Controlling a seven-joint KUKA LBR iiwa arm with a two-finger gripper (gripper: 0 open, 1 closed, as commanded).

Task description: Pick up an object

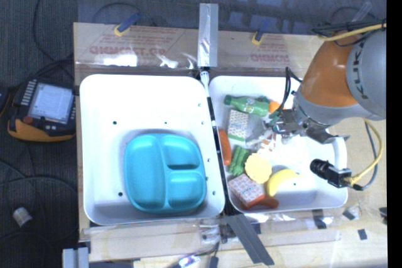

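Observation:
The right bin point(314, 194) holds a jumble of small objects: a green bottle point(246, 105), a patterned packet point(237, 123), green pods point(239, 160), a pale yellow round piece point(257, 167), a yellow banana point(282, 181), a checkered block point(240, 186) and a red piece point(257, 201). An orange carrot point(226, 144) lies along the bin's left wall. My gripper point(274, 128) hangs low over the middle of this pile, just right of the packet and above the round piece. The grey arm with its orange band point(326, 81) comes in from the right.
The left bin point(107, 103) bears a blue divided tray point(166, 172) at its lower middle. A black fitting with a yellow cable point(331, 172) sits over the right bin's right side. A handheld screen unit point(45, 107) lies on the floor at left.

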